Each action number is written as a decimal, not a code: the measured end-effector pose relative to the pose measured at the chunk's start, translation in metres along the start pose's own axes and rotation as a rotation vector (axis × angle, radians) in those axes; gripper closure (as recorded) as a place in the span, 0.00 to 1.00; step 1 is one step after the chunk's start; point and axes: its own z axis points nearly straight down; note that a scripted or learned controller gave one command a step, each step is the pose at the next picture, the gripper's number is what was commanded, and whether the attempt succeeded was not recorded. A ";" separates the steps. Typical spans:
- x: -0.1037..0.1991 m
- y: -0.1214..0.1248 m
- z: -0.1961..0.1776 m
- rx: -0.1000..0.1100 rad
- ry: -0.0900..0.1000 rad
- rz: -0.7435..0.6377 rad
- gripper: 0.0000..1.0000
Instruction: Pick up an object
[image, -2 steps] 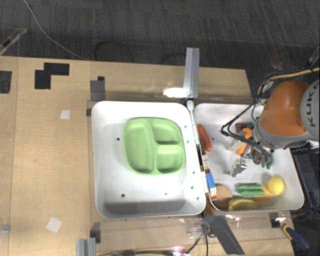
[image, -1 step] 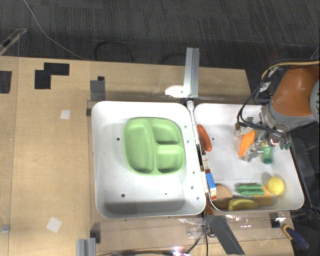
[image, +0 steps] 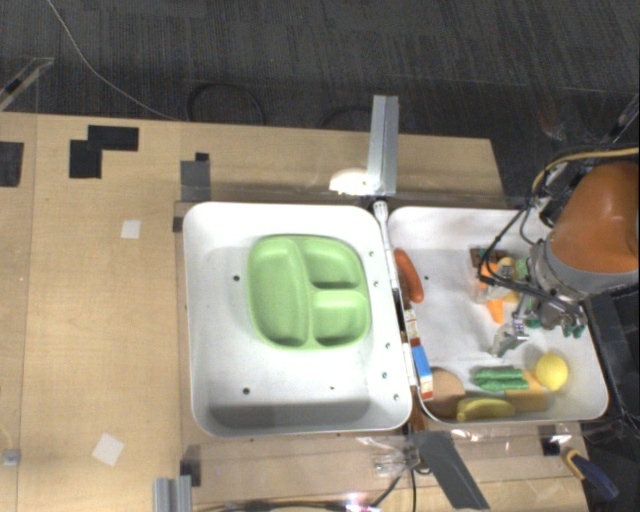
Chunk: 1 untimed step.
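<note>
My gripper (image: 508, 338) hangs over the right bin (image: 450, 250), near its right side, under the orange-banded wrist (image: 595, 235). It is just above a green pod-shaped item (image: 498, 378) and left of a yellow lemon (image: 551, 372). An orange piece (image: 497, 303) lies just behind the gripper, partly covered by the arm. A red-brown sausage (image: 408, 275) lies by the bin's left wall. I see nothing held in the gripper.
The left bin (image: 215, 300) holds a green divided plate (image: 307, 290). Along the right bin's front lie a yellow banana-like piece (image: 485, 408), a tan block (image: 532, 400), a brown round item (image: 445, 382) and a small blue-and-red box (image: 421, 362).
</note>
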 end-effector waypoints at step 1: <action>-0.006 0.001 -0.015 0.004 -0.019 -0.007 1.00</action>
